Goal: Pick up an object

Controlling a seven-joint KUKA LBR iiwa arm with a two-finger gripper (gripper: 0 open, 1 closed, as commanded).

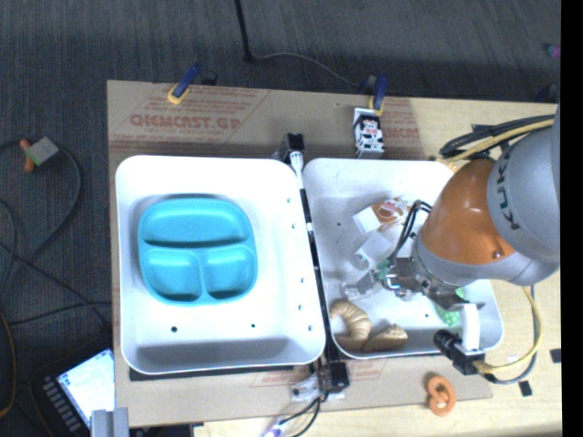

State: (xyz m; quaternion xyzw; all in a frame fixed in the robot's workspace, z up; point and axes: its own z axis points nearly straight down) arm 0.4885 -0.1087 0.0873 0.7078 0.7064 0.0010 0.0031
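Observation:
In the right bin [328, 189] my gripper [387, 276] is down low near the middle, under the orange band of the arm [465, 226]. Just below-left of it lies a tan croissant-shaped object [362, 326] against the bin's front wall. Up and to the left of the gripper are a white block [367, 218] and a small brown-and-white piece [392, 210]. A green object [451, 315] peeks out from under the wrist on the right. The arm hides much of the bin's right half.
The left bin [137, 335] holds a blue divided plate [196, 248]. An orange ring [440, 391] lies on the bench in front of the right bin. Clamps [185, 82] and a small tag [367, 131] sit along the bench's far edge.

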